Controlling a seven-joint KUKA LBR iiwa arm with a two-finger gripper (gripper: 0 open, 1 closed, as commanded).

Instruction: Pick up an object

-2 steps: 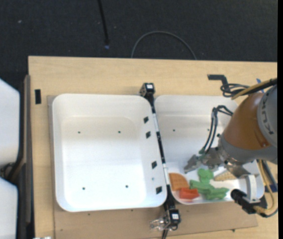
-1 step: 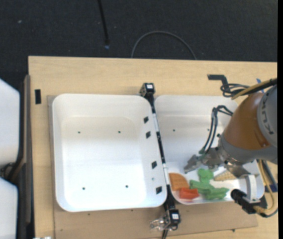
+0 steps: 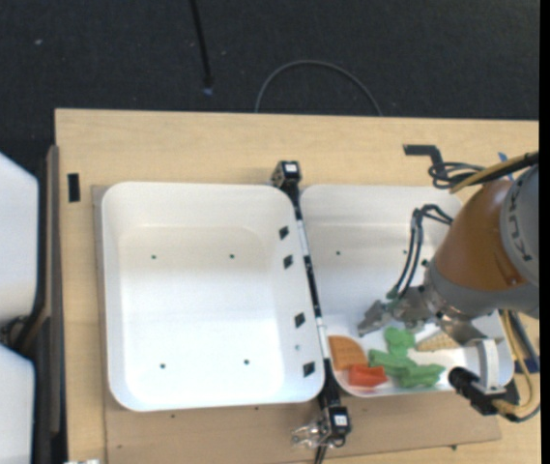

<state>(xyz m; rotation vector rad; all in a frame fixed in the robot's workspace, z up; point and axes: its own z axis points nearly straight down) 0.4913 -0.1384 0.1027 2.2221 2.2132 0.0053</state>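
At the near end of the right bin [image 3: 352,211], close to the divider, lie a green toy [image 3: 405,365], a red piece [image 3: 368,377] and an orange block [image 3: 344,351], bunched together. Just above them hangs the gripper [image 3: 402,315], and I cannot tell how far it is opened or whether it has anything. Farther left, the left bin [image 3: 197,288] sits on the wooden counter [image 3: 178,143].
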